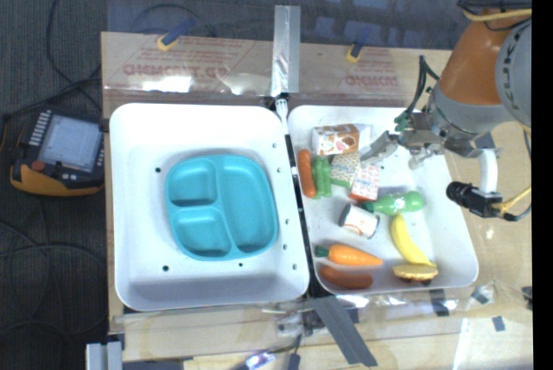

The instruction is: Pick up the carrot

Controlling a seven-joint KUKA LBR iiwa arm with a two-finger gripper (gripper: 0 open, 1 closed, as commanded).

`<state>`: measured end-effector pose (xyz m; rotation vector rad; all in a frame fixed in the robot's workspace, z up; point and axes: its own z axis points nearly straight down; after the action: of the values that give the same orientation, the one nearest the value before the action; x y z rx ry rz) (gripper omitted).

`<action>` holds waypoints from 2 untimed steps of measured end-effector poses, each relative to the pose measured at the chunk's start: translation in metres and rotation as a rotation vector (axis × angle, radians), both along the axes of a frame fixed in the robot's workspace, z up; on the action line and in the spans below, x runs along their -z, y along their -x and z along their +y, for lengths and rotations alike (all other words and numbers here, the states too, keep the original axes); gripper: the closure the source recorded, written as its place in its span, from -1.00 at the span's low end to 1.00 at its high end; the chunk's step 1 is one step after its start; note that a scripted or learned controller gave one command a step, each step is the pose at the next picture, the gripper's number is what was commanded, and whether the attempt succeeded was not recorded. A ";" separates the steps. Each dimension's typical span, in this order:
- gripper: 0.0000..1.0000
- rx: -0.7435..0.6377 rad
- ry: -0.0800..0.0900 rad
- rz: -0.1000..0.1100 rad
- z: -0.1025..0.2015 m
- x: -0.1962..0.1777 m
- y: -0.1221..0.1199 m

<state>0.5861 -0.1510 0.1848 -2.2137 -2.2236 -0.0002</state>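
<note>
Carrot, orange tapered plastic with green top [352,255], lay near the front wall of the right white bin [465,269], beside the yellow banana [408,240]. Gripper [390,144] hovered far back, fingers' spread unreadable. Should descend square across the carrot's middle.

Red lettering on the cardboard [259,70] (upside down) is too blurred to read.

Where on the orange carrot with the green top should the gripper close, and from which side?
Grip the orange carrot with the green top across its thick middle, coming straight down. It lies flat, long axis left-right, so fingers probably fit best front and back, though the brown sausage sits close in front.
</note>
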 end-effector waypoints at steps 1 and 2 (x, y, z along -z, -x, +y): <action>-1.00 -0.110 0.009 -0.025 0.035 0.078 0.060; -1.00 0.144 0.002 0.002 0.116 0.003 0.099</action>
<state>0.4871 -0.0352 0.1823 -2.3683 -2.0579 0.0039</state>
